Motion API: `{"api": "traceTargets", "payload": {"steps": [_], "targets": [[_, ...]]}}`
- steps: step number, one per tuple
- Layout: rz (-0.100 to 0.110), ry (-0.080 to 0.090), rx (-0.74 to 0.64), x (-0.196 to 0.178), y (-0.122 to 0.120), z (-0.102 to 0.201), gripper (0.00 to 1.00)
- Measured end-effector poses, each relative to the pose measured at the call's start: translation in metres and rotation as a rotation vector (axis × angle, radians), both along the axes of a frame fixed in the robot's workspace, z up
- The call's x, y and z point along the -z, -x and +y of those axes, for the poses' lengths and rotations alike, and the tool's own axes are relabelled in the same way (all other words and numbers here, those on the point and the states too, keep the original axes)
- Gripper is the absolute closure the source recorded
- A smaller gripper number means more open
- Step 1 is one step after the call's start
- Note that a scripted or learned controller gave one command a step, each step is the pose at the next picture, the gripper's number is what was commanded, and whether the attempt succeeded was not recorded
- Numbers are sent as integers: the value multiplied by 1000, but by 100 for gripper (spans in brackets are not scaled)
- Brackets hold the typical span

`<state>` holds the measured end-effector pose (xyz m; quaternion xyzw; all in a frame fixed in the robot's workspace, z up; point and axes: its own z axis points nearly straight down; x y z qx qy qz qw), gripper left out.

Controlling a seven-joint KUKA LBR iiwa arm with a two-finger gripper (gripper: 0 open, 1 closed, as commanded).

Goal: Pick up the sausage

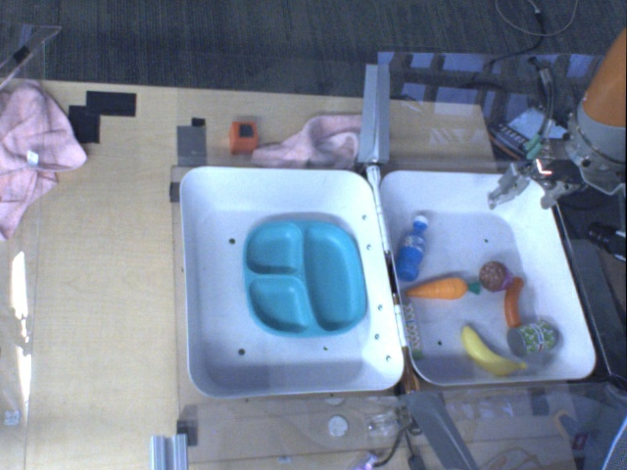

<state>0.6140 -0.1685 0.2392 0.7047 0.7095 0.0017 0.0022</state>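
In the left bin (201,262) you see a blue divided plate (304,276). In the right bin (573,355) you see a blue bottle (411,250), a carrot (441,288), a banana (487,352) and two small balls. A pink cloth (312,142) lies behind the bins.

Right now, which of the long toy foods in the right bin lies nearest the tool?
The sausage, the short orange-red piece lying lengthwise beside the round ball. The carrot and banana lie farther from the tool.
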Motion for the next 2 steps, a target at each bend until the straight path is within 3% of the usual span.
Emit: {"api": "traceTargets", "payload": {"steps": [1, 2], "targets": [[-1, 3, -401, 63, 13, -31, 0], [-5, 4, -295, 143, 69, -24, 0]]}}
